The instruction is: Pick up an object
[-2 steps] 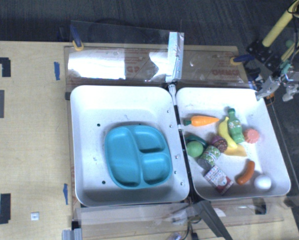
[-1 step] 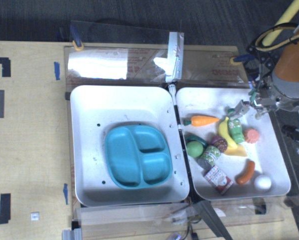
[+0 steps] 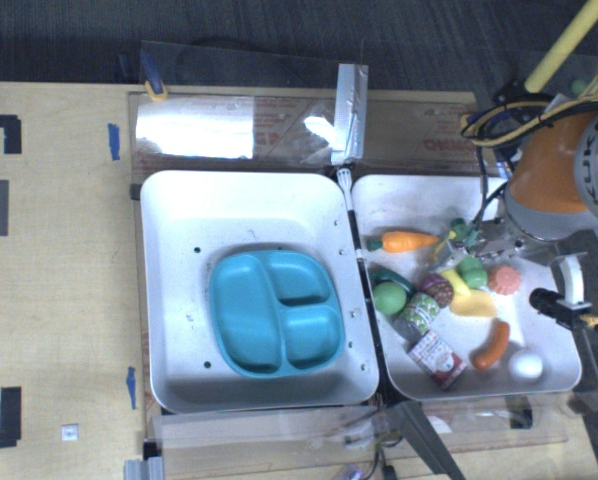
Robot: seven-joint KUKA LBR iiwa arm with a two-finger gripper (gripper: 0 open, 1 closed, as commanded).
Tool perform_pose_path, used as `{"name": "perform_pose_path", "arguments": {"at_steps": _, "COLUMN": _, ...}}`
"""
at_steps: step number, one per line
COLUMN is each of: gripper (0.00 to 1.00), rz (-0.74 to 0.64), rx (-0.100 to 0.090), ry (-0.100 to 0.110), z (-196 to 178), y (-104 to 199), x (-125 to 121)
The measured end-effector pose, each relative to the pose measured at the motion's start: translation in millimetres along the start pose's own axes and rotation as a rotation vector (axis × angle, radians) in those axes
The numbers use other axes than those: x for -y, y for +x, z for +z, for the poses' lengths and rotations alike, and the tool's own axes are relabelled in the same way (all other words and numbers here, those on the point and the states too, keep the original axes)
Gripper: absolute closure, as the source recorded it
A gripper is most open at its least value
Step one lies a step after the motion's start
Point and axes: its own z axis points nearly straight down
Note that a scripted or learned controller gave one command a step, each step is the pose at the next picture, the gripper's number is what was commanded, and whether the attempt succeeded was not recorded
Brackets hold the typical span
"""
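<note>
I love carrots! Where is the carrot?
The carrot lies in the right bin, near its far left side, just beyond the green ball.

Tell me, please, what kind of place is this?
Probably a robotics lab bench for grasping trials: two white bins side by side, toy food such as a carrot, and a grey-and-orange robot arm over them.

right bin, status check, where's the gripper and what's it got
Gripper low over right bin, among the toy food; finger state unclear. Carrot lies just beside it, not held. Sausage, white egg untouched near front.
</note>
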Motion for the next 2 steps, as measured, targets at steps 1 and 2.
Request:
{"name": "perform_pose_path", "arguments": {"at_steps": 1, "gripper": 1.00, "rz": 0.002, "rx": 0.002, "ry": -0.005, "z": -11, "y": -1, "x": -1}}
{"name": "perform_pose_path", "arguments": {"at_steps": 2, "gripper": 1.00, "rz": 0.023, "rx": -0.002, "ry": -0.002, "z": -135, "y": 101, "x": 15}}
